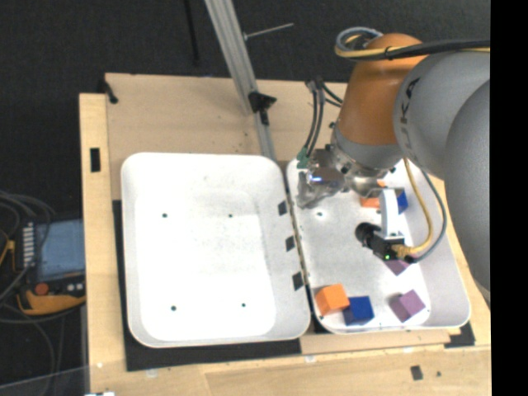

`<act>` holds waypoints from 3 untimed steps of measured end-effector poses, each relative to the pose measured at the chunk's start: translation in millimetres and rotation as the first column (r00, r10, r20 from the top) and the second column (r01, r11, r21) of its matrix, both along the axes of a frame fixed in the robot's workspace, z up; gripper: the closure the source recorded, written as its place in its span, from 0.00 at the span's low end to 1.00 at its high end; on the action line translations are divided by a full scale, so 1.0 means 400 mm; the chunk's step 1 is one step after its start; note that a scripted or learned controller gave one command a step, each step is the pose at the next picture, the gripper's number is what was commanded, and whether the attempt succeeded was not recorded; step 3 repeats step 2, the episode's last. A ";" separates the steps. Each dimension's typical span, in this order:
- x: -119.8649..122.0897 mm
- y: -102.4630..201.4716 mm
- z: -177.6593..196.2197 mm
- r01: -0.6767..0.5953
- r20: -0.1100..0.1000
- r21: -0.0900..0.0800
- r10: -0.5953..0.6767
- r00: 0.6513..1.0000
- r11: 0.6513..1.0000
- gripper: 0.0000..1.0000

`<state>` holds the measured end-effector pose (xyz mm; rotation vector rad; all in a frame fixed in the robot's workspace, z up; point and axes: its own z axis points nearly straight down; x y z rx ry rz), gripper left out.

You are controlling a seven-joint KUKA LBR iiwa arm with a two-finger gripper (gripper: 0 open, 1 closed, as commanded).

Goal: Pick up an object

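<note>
Tool: we see the tool (312, 190) low over the far left corner of the right bin, close to the wall shared with the left bin; we cannot tell its state, since the metal parts blur together and the arm's wrist hangs over them.
Arm: the grey arm (450, 106) comes in from the right, its orange band (375, 97) directly above the wrist, with cables looping past it.
Right bin: the right bin (452, 304) holds the loose blocks.
Orange block: we find an orange block (332, 299) at the near left corner of that bin, touching or just beside the blue one.
Blue block: a blue block (359, 309) sits just right of the orange block, against the near rim.
Purple block: a purple block (407, 304) lies near the blue one, further right.
Other pieces: a blue piece (401, 199) and a small orange piece (370, 204) show just beside the wrist, partly hidden; another purple piece (398, 265) peeks out under the cable.
Left bin: we see the left bin (206, 246) white, with a few dark dots on its floor.
Counter: both bins rest on the tan counter (165, 114).
</note>
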<state>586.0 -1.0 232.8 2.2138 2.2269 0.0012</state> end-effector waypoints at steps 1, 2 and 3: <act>0.055 0.118 0.031 -0.002 0.002 0.002 0.002 1.000 1.000 1.00; 0.105 0.245 -0.011 -0.001 -0.001 0.000 0.001 1.000 1.000 1.00; 0.105 0.245 -0.011 -0.001 -0.001 0.000 0.001 1.000 1.000 1.00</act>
